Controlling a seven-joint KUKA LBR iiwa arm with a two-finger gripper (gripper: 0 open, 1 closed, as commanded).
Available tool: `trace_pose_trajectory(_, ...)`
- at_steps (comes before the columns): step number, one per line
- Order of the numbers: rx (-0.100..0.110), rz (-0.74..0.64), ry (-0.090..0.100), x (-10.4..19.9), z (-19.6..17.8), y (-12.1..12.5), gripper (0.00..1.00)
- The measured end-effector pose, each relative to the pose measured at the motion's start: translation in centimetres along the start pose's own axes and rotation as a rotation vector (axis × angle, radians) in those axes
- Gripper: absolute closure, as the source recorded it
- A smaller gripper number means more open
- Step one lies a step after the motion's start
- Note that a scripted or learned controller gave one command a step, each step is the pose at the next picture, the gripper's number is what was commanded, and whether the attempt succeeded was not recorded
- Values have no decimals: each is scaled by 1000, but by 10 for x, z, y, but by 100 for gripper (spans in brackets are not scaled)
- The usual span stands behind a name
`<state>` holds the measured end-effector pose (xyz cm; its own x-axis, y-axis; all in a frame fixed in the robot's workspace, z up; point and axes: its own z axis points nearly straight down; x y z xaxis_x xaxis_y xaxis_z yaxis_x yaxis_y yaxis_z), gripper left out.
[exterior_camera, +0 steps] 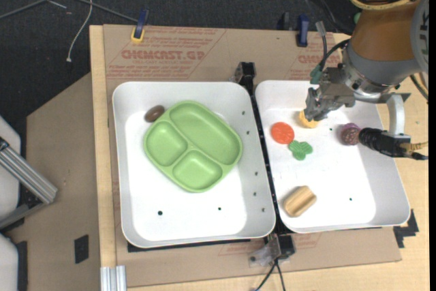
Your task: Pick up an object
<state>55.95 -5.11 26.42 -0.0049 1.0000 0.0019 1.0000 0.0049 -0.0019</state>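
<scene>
My gripper (316,110) is low over the back of the right bin (381,204), right above a small yellow thing (308,123) whose front edge sticks out beneath it. Whether the yellow thing sits between the fingers cannot be seen. To its left in that bin lies an orange round piece (283,133), and a green leafy piece (300,149) is just in front of that. A purple ball (350,133) rests to the gripper's right. A tan cylinder (298,201) lies near the bin's front.
The left bin (126,174) holds a green divided plate (193,144) and a small brown thing (155,113) by its back left corner. A black divider (257,140) runs between the bins. The arm's orange and grey body (388,17) looms over the right bin's back right.
</scene>
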Motion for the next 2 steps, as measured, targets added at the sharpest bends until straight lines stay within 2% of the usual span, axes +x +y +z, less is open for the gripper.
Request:
trace_pose_trajectory(1, 1, -1, 1, 52, 2, -12, 100)
trace_pose_trajectory(2, 3, -1, 0, 111, 26, -20, 100)
